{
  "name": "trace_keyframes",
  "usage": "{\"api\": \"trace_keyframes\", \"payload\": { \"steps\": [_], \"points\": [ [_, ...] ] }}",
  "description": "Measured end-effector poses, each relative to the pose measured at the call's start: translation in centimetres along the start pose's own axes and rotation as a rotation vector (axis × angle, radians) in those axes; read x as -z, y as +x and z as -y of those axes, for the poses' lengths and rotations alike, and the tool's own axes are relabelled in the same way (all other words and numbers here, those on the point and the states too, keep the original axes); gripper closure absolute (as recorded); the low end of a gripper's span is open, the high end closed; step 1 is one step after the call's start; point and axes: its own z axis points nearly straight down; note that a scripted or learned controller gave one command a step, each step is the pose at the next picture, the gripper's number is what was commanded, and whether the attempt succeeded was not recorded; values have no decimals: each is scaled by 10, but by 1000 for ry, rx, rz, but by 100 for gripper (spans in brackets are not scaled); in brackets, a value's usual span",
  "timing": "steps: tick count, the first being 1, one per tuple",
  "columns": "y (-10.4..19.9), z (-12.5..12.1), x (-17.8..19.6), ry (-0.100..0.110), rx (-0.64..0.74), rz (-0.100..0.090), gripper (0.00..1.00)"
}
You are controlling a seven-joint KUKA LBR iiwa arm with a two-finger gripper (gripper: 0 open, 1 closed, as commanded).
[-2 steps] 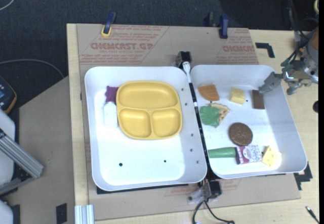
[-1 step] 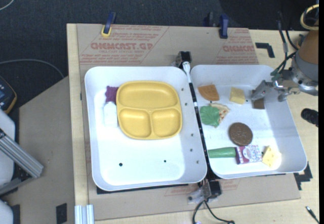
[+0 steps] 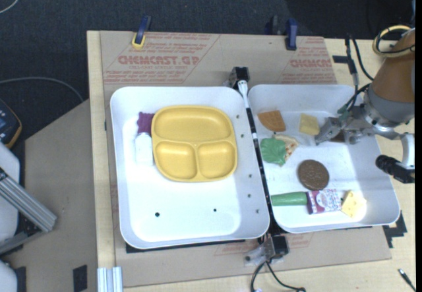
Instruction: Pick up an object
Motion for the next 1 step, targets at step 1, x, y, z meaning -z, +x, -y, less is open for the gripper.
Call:
{"api": "trace_keyframes", "payload": {
  "steps": [1],
  "points": [
    [2,-1,-11,-4,1,0,0]
  ]
}}
